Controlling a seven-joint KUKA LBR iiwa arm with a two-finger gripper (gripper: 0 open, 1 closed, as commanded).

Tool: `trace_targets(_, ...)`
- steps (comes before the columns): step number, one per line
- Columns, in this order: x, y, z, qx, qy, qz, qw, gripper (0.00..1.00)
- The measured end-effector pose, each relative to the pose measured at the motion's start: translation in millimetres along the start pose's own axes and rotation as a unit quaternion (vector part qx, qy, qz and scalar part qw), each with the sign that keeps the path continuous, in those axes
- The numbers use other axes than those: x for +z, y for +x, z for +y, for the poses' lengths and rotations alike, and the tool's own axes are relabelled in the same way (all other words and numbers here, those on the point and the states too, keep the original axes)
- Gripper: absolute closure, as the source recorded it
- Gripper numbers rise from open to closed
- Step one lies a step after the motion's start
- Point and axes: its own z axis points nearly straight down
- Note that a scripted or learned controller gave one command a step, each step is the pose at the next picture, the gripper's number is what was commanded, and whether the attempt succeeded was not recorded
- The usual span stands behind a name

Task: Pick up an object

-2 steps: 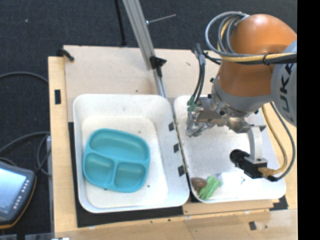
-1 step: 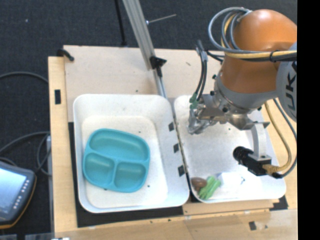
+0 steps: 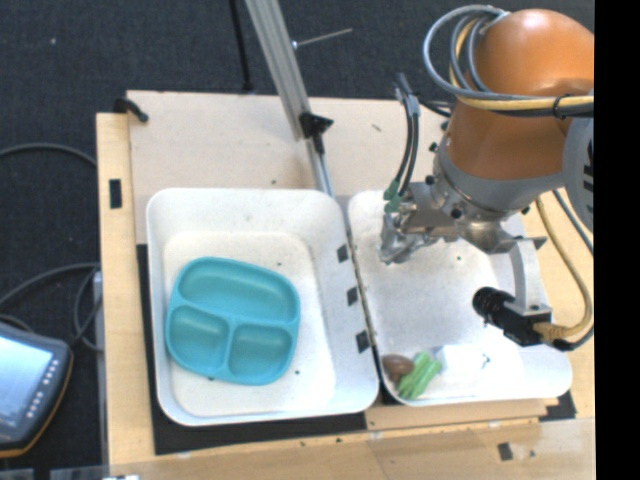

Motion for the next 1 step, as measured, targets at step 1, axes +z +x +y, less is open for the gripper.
trace_targets(1, -10.7, -0.8, 0.9, -0.008, -0.001, -0.001, 1.0, 1.0)
